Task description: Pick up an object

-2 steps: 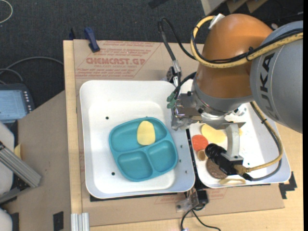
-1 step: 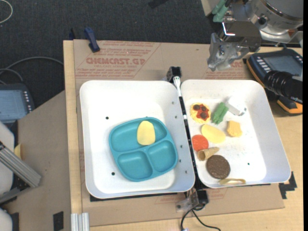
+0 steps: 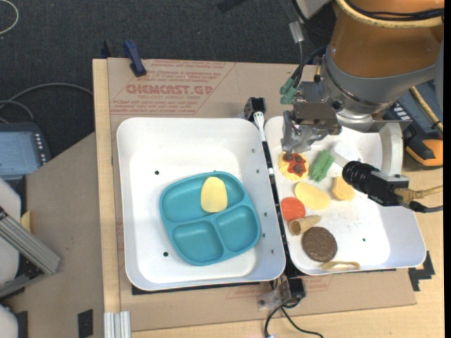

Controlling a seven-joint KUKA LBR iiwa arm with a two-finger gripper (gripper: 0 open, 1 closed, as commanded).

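My gripper (image 3: 299,144) hangs over the far left part of the right bin (image 3: 394,248). Just below it lies a yellow toy slice with red spots (image 3: 292,165), and a green piece (image 3: 322,166) rests beside that. Nearer the front lie a pale yellow oval (image 3: 312,195), an orange-yellow chunk (image 3: 343,188), a red-orange ball (image 3: 292,208), a small tan piece (image 3: 304,224), a brown round disc (image 3: 320,244) and a thin tan strip (image 3: 339,265). I see nothing held in the gripper.
The left bin (image 3: 141,160) holds a teal divided plate (image 3: 190,241) with a yellow egg-shaped object (image 3: 214,193) in its far compartment. A black cylinder with a cable (image 3: 370,181) juts over the right bin. The arm's orange band (image 3: 387,13) looms above at top right.
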